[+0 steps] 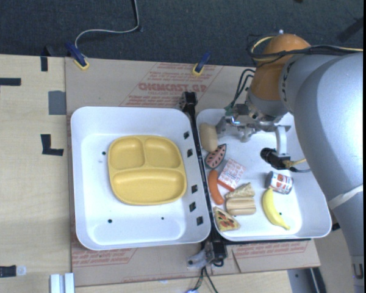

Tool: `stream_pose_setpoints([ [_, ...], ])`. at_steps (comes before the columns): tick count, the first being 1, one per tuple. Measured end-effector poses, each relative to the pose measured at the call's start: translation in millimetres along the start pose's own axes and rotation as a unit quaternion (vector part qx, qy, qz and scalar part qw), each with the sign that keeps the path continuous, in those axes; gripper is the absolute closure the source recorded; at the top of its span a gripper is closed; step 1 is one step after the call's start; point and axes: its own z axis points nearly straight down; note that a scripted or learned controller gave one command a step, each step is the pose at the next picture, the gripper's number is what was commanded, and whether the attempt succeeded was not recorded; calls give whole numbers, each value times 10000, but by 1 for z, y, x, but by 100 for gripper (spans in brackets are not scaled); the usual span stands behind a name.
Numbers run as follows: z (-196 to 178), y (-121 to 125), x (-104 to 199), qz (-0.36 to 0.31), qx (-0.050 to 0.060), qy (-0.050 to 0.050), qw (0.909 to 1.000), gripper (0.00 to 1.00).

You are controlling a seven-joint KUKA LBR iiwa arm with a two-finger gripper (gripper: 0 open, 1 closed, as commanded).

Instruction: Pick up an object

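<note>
**Q:** Where did the objects to be picked lie at this moment?

**A:** All lay loose in the right bin (305, 227): a banana (274, 209) near its front right corner, a small can (281, 182) just behind it, a hot-dog-like toy (240, 204), a pizza slice (226, 220) at the front edge, a carrot-like orange piece (214, 187), a red-and-white packet (232, 173), a dark sliced-fruit toy (216, 157) and a pale potato-like piece (208, 137) by the bin's left wall.

**Q:** And the gripper?

**A:** The gripper (251, 126) sat low over the rear of the right bin, just beside the pale piece. Whether the jaws were spread or pressed together could not be told from this slant; nothing was seen between them.

**Q:** How far along was the task?

**A:** Judged early: no object had left the bin floor, so grasp and lift both remained.

**Q:** What lay beyond?

**A:** The left bin (85, 182) held a yellow divided plate (147, 170); both bins rested on the cardboard-covered surface (140, 87).
</note>
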Motion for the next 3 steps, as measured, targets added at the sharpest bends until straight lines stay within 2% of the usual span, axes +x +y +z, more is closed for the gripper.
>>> stream_pose_setpoints([
  [3,0,0,0,3,-1,-5,10000,0],
])
